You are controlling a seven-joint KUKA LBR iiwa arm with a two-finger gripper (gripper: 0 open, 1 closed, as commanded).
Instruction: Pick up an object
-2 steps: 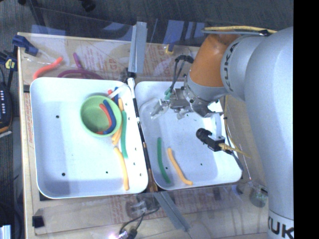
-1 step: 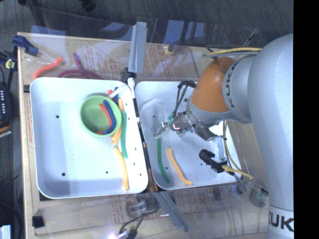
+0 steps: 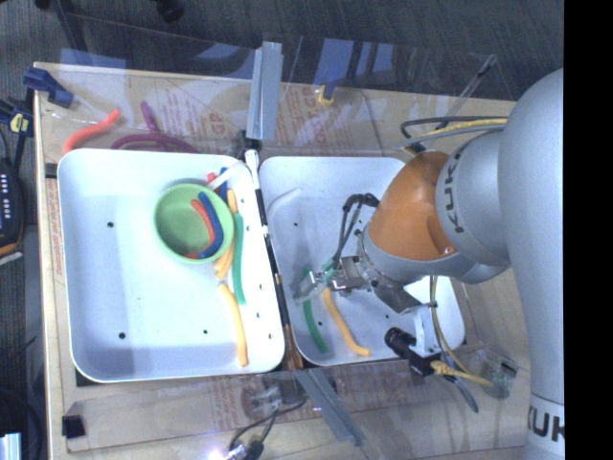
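My gripper hangs low over the front left part of the right bin, under the orange wrist band. Directly below it lie a green curved strip and a yellow curved strip on the bin floor. The gripper's tip is close to the upper ends of both strips, and contact is unclear. In the left bin a green bowl holds red and blue pieces. A long yellow strip and a green strip lie by that bin's right wall.
A raised rim divides the two bins. The arm's body covers the right half of the right bin. Black and yellow cables trail over its front right corner. Pink tubing and an orange piece lie on the bench behind the left bin.
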